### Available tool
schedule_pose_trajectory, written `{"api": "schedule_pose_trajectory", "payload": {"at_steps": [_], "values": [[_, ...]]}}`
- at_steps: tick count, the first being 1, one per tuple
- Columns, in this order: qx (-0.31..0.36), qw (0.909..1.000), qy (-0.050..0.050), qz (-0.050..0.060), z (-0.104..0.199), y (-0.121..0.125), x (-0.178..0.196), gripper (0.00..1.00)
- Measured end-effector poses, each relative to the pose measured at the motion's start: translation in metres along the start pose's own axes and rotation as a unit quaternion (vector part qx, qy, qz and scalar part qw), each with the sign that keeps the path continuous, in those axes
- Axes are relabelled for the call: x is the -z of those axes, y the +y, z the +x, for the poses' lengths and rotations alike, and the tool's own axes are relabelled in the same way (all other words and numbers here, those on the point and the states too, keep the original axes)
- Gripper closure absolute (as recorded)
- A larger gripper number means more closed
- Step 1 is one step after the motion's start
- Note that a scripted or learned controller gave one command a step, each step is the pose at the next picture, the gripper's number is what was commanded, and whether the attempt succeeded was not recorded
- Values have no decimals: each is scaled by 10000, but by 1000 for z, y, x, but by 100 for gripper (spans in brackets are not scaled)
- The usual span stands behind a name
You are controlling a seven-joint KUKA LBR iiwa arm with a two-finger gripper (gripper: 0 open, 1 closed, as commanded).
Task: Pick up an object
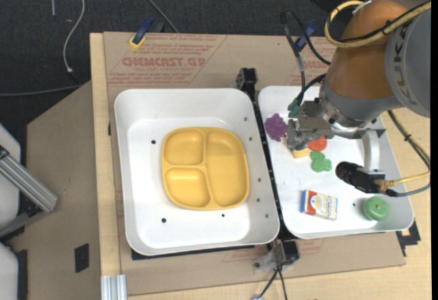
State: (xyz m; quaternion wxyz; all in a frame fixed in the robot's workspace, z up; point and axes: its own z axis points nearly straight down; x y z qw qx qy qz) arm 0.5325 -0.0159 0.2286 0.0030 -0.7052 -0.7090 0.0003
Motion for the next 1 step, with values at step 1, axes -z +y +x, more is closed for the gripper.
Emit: {"api": "schedule_pose_trajectory", "payload": {"at_steps": [1], "values": [[10,10000,3,-2,64,-11,-3,100]]}}
